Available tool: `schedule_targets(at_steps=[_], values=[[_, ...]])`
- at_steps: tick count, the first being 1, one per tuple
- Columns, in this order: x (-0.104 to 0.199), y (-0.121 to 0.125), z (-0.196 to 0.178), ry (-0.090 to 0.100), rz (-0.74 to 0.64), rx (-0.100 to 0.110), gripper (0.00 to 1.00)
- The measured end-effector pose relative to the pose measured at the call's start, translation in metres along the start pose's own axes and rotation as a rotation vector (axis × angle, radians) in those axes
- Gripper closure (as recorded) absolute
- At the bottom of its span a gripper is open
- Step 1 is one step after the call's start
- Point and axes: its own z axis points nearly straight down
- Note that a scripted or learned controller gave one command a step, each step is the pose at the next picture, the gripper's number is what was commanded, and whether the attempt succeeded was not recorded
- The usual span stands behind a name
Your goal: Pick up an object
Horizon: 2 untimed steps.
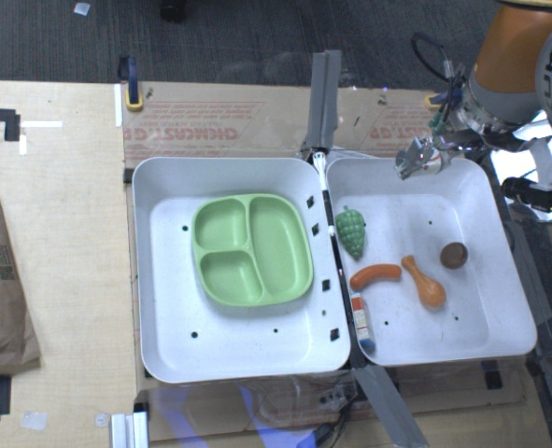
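The right bin (481, 194) holds a green knobbly toy (351, 231), an orange sausage (375, 275), an orange drumstick-shaped piece (425, 283), a small brown ball (454, 255) and a marker-like tube (360, 317) along its left wall. My gripper (417, 160) hangs above the bin's far edge, well away from all of these objects, and nothing shows between its fingers. The arm's orange band (520, 31) is at the upper right.
The left bin (154, 250) carries a green three-compartment plate (253, 248). A grey divider bar (324, 101) runs up between the bins. A brown paper bag (0, 278) lies on the bench at far left.
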Motion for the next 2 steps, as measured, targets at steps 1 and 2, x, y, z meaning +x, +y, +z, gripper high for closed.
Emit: schedule_targets(at_steps=[1,2], values=[[-0.026,-0.007,-0.057,-0.001,0.219,0.002,1.0],[0.017,-0.077,0.011,0.002,0.11,0.006,1.0]])
